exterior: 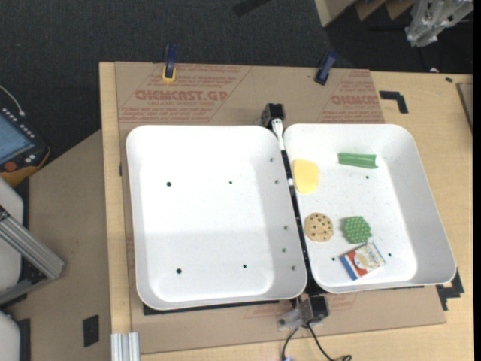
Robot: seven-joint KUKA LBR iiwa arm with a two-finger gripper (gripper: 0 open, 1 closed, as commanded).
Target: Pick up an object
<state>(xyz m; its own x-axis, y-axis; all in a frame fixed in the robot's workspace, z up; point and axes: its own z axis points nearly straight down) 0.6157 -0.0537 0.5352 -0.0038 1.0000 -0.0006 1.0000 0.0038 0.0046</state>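
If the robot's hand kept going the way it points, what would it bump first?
Probably the dark floor. The gripper sits past the far right corner of the bench, seemingly pointing down, off to the side of the right bin. Depth is unclear, so that's a guess.

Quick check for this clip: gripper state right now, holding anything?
Gripper: up at the far right, above the bench and away from the bins; open or closed cannot be told, and nothing is seen in its grasp.
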